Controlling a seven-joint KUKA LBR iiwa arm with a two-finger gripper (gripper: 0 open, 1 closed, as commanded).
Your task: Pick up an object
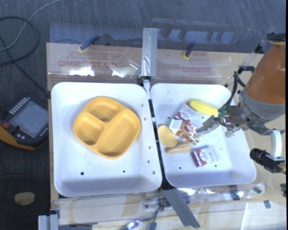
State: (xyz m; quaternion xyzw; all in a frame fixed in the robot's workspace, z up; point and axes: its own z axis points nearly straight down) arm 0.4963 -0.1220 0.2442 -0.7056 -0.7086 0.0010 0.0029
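two shallow white bins (62,176) share the bench; just right of the red-white packets (185,128), the open two-finger gripper (201,127) hovers (nothing between fingers).

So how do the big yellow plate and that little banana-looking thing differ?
The yellow divided plate is far larger than the yellow banana. The plate is broad, with three compartments; the banana is a slim, elongated piece. The plate lies in the left bin, the banana among small items in the right bin, near the gripper. Both are yellow.
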